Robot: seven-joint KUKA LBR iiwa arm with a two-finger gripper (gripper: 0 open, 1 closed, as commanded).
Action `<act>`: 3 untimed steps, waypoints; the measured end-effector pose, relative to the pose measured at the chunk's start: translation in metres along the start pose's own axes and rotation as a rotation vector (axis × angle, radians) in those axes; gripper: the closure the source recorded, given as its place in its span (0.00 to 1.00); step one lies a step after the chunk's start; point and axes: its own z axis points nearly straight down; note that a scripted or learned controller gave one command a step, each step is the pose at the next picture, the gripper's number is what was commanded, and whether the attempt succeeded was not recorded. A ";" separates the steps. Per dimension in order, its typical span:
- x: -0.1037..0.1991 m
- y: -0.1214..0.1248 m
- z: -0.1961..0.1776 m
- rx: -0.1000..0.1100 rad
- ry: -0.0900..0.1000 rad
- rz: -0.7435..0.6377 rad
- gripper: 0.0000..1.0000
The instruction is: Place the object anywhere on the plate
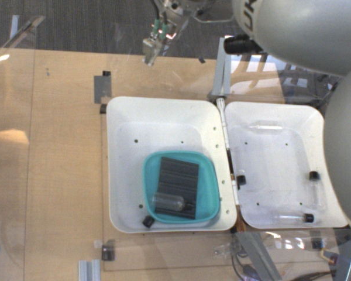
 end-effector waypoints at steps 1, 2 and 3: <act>0.004 0.005 -0.018 -0.002 -0.001 0.007 1.00; 0.002 0.007 -0.018 -0.002 0.000 0.070 1.00; 0.000 0.005 -0.018 0.000 -0.001 -0.088 1.00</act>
